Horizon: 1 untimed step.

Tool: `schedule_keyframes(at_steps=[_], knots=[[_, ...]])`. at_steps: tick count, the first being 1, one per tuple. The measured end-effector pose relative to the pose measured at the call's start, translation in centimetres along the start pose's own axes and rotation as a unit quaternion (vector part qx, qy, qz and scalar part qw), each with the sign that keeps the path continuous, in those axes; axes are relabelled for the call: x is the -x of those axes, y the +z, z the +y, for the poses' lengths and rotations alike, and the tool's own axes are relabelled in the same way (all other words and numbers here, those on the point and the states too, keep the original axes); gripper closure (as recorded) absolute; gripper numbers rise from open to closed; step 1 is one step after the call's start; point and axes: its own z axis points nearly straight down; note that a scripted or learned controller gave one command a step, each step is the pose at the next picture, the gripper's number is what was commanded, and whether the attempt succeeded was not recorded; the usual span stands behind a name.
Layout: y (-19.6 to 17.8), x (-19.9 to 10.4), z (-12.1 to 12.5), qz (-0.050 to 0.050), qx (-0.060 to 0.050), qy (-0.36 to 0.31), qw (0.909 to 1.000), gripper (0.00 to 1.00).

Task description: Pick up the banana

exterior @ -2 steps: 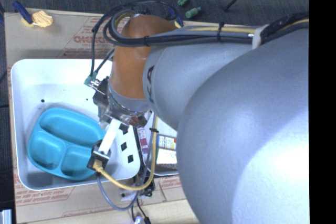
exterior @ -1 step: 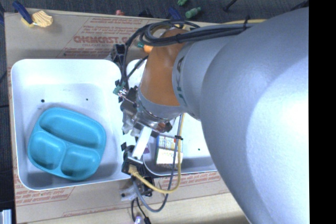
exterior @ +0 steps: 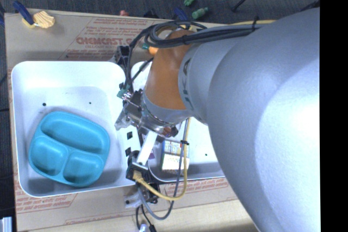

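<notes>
My gripper [exterior: 132, 118] hangs over the dividing wall between the two bins, at the left edge of the right bin [exterior: 202, 173]. The grey arm and its orange band [exterior: 166, 81] cover most of that bin and hide what lies under them. A small box with a pale and purple label [exterior: 172, 161] peeks out beside the wrist, inside the right bin. I see nothing held.
A blue divided tray [exterior: 69, 145] lies in the left bin [exterior: 62, 70], low and to the left. On the cardboard behind, a yellow piece [exterior: 44, 20] with a blue clip sits at the far left corner. Small green pieces [exterior: 199, 10] lie beyond the bench.
</notes>
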Motion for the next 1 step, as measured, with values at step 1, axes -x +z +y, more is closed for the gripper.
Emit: schedule_keyframes(at_steps=[1], knots=[[-0.96,-0.06,-0.04,-0.001,-0.002,-0.004,1.0,1.0]])
